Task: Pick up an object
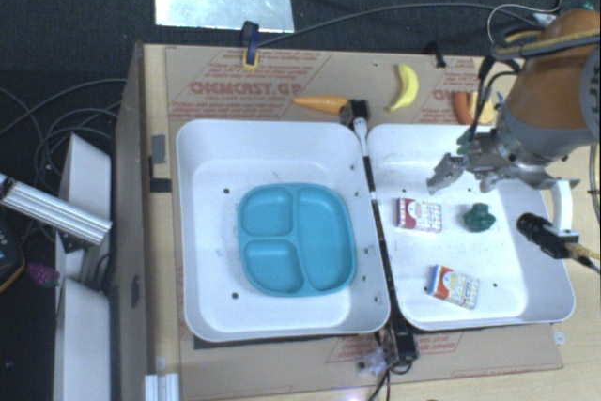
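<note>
Cardboard-topped bench [282, 84] carries two white bins. Nearest in the right bin [545, 296], a small carton [454, 285] lies at 6 o'clock; a second carton [418, 214] and a green object [479, 218] sit mid-bin. Left bin [207, 202] holds a blue divided plate [296, 238]. Gripper [447, 172] is hung at 11 o'clock over the right bin, fingers spread, nothing held. Approach step is judged; descent onto the second carton is needed next. Arm enters from 3 o'clock, wrist tilted.

In the right bin [540, 296], a red-and-white carton [418, 215], a small green object [479, 218] and a second carton [454, 285] sit apart on the floor, with bare white lanes between them. The gripper [449, 172] hangs over open floor near the back left, its fingers seemingly spread. A blue divided tray [296, 237] fills the left bin's [202, 296] middle, leaving only margins along the walls.
</note>
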You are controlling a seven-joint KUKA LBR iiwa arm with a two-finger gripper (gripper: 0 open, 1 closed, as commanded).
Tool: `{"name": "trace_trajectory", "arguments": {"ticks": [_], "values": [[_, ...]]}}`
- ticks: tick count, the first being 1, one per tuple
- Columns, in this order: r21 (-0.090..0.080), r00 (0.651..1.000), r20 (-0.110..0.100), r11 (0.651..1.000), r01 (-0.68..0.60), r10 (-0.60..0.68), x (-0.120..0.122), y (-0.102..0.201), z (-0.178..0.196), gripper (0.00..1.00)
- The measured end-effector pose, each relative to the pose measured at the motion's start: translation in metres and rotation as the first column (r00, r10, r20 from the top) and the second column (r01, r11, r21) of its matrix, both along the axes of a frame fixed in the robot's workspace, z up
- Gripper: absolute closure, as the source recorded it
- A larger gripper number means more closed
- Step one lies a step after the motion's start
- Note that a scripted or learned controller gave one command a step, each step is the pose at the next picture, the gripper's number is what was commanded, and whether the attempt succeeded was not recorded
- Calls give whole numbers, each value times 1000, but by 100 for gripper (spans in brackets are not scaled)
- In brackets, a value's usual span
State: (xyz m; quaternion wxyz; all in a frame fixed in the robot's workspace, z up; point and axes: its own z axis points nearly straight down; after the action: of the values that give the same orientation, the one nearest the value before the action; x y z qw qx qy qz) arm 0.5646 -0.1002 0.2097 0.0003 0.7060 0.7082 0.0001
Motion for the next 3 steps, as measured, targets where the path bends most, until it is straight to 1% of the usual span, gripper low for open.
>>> {"name": "trace_trajectory", "arguments": {"ticks": [1, 2, 3], "values": [[-2, 1000, 0, 1000, 2, -2, 59, -78, -40, 0], [0, 1000, -1, 1000, 2, -2, 43, -99, -94, 0], [0, 1000, 0, 1000, 2, -2, 18, -89, -126, 0]]}}
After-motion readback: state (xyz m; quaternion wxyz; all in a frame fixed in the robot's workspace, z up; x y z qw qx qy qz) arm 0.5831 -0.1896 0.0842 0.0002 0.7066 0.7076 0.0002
